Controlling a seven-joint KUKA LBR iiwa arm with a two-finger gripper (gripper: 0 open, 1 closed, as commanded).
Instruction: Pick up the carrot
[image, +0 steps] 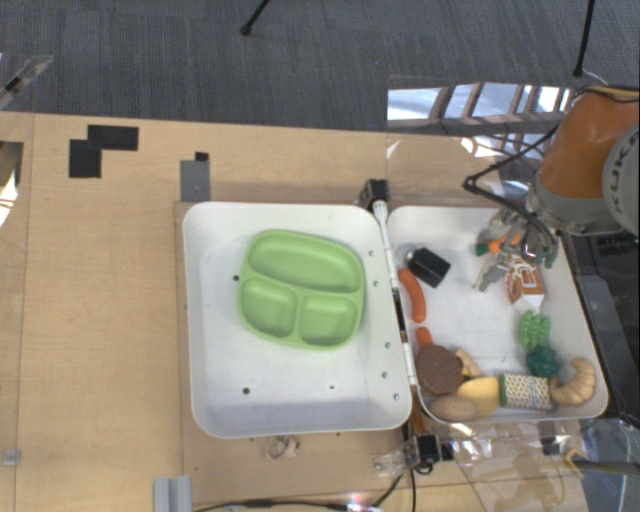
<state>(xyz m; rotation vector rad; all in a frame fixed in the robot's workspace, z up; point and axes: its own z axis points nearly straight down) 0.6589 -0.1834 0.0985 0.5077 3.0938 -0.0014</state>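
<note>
In the right bin (585, 320), your gripper (497, 262) hangs spread, nothing pinched (approach step). Carrot (412, 292) lies well left by the divider; next, shift over and descend.

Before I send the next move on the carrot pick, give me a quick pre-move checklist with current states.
1. Long orange carrot visible, lying at the left wall of the right white bin: ok.
2. Two-finger gripper over the carrot: not ok, it sits toward the bin's upper right.
3. Carrot between the fingers: not ok.
4. Finger opening: cannot tell.
5. Small black block close beside the carrot, may crowd the grasp: not ok.
6. Green divided plate in the left bin, away from the path: ok.
</note>
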